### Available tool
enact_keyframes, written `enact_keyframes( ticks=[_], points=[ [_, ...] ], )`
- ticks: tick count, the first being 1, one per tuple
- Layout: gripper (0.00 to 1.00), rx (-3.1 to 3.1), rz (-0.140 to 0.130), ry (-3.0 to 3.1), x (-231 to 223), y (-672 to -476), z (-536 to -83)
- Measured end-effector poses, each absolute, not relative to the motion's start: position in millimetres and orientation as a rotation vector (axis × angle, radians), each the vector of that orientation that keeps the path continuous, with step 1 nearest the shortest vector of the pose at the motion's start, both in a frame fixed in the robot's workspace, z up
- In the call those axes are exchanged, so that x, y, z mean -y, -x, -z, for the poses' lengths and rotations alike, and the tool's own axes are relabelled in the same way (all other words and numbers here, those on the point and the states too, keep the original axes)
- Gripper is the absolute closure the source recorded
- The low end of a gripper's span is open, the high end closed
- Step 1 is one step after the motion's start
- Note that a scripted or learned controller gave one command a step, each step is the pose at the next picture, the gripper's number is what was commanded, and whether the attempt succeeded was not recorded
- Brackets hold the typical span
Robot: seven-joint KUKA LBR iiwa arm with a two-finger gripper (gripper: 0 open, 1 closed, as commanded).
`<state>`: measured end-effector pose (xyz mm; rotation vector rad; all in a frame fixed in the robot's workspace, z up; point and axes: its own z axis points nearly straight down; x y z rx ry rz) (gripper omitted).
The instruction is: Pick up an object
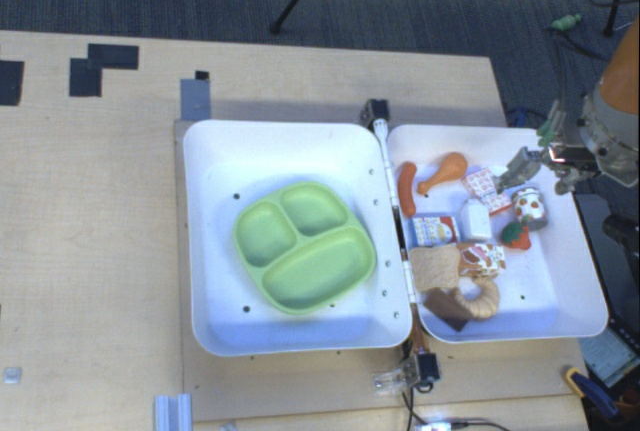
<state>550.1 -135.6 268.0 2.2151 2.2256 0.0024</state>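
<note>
The right white bin holds several toy foods. Among them are an orange drumstick, a red sausage, a white block, a blue-and-white box and a brown bread slice. A spotted white piece and a red piece with green lie toward the bin's right side. My gripper hangs over the bin's upper right part, just above the spotted piece. It looks open, with nothing between its fingers.
The left white bin holds a green divided plate. A tan ring-shaped pastry and a dark piece lie at the front of the right bin. The grey arm with its orange band enters from the right edge.
</note>
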Motion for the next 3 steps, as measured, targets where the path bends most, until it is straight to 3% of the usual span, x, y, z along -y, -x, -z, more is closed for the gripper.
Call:
enact_keyframes(
  ticks=[1,2,3],
  points=[
    [0.0,-2.225,0.0,-2.22,164.5,-577.4,-120.4],
    [0.0,-2.218,-0.01,-2.211,121.8,-584.7,-89.7],
    [0.0,-2.213,-0.016,-2.209,125.0,-541.3,-90.0]
  ],
)
